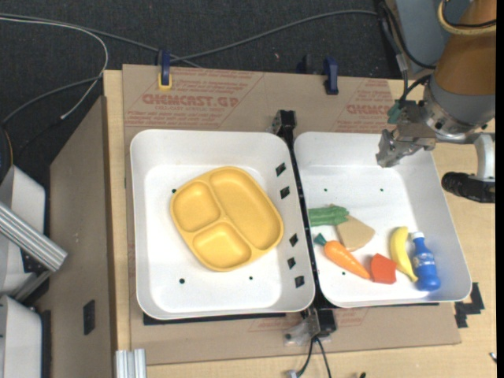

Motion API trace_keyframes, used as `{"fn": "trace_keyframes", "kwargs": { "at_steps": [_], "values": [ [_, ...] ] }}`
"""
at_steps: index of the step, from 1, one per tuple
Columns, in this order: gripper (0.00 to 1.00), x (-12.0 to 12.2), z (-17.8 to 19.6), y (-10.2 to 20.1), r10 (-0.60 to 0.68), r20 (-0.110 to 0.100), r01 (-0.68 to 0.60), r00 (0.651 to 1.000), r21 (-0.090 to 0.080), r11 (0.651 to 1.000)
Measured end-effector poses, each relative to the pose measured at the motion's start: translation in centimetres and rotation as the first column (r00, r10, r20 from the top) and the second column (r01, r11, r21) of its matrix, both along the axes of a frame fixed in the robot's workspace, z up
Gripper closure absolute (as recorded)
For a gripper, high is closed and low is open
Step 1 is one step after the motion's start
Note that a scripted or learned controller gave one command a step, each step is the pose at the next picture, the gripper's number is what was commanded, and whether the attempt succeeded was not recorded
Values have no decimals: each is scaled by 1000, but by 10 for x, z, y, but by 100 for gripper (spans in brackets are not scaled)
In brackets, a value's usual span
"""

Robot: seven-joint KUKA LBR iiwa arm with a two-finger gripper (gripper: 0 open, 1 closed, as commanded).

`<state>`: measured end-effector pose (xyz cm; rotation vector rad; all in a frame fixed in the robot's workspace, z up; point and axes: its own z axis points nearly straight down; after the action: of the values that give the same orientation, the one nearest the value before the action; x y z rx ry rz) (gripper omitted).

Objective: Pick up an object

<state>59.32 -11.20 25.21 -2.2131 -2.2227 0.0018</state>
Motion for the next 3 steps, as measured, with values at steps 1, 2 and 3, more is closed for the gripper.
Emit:
{"fn": "trace_keyframes", "kwargs": {
  "at_steps": [1, 2, 3],
  "values": [
    [100, -17, -15, 48, -2, 0, 2, 1000, -1, 1000],
    [100, -34, -17, 88, 0, 1, 0, 1000, 0, 1000],
    [100, -55, -9, 136, -1, 1, 1, 1000, 0, 1000]
  ]
}}
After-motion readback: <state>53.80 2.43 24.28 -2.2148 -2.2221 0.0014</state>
